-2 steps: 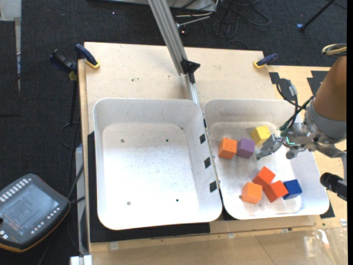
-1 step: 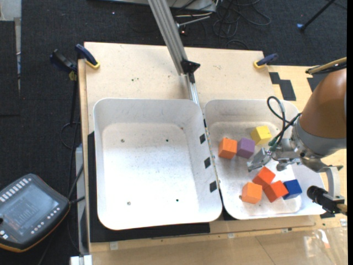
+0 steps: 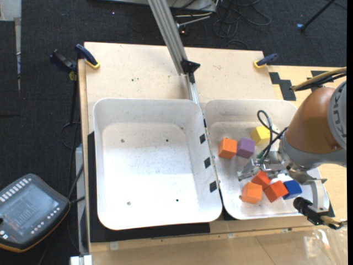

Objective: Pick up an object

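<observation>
At the lower right of the frame, the right-hand shallow white plastic bin [image 3: 231, 120] holds every loose block, which is why the arm works on this side. Nearest the bottom edge sits a small orange foam cube [image 3: 252, 192], touching a red cube [image 3: 275, 191], with a blue cube [image 3: 292, 188] just beside that towards the right. Another red block [image 3: 261, 178] lies just above them, directly under the tool.

The grey arm with its orange band [image 3: 314, 126] reaches in from the right and tips its metal two-finger gripper [image 3: 255, 169] down into this cluster. The tool hangs low over the red block, probably lined up for a grasp there, but the wrist and cable clutter hide the tips, so I cannot tell whether it is released or clenched, and no block shows clearly caught in it.

A little higher in the bin an orange cube [image 3: 227, 147] and a purple cube [image 3: 246, 147] rest touching each other, and a yellow cube [image 3: 260, 134] stands near them up and to the right, next to a looping dark cable. These three are apart from the tool and look untouched.

To the centre-left, the left-hand shallow white plastic bin [image 3: 110, 115] lies alongside, likely the place where a lifted block would go. Further up, a slanted aluminium rail [image 3: 168, 24] crosses the pale bench [image 3: 138, 65].
</observation>
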`<state>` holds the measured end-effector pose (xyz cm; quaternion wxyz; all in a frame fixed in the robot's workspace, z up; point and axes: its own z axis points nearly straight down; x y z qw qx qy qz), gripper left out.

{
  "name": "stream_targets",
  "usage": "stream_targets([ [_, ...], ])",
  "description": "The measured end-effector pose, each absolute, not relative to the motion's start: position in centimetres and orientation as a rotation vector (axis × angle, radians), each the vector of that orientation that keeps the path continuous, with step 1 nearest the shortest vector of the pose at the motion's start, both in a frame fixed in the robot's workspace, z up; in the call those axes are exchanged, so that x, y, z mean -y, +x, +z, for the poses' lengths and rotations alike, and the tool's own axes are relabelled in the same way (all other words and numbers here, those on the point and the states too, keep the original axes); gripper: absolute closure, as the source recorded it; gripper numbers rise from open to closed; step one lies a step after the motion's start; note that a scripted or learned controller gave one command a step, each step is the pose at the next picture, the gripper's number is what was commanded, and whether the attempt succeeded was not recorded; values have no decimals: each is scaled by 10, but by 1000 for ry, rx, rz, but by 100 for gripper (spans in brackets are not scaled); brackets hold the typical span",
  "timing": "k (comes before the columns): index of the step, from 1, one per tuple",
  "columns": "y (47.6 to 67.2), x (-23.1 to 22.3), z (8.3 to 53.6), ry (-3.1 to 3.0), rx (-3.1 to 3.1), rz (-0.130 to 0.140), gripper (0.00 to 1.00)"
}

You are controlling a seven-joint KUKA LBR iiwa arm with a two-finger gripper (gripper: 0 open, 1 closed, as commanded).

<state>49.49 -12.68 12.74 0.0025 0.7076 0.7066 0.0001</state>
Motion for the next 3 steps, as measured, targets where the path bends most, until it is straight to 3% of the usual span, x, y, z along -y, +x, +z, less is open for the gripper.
stream_targets([
  [1,501,129,121,2208,-2205,15,0],
  [2,503,130,130,2204,-2202,20,100],
  [3,510,134,175,2215,-2221,4,100],
])
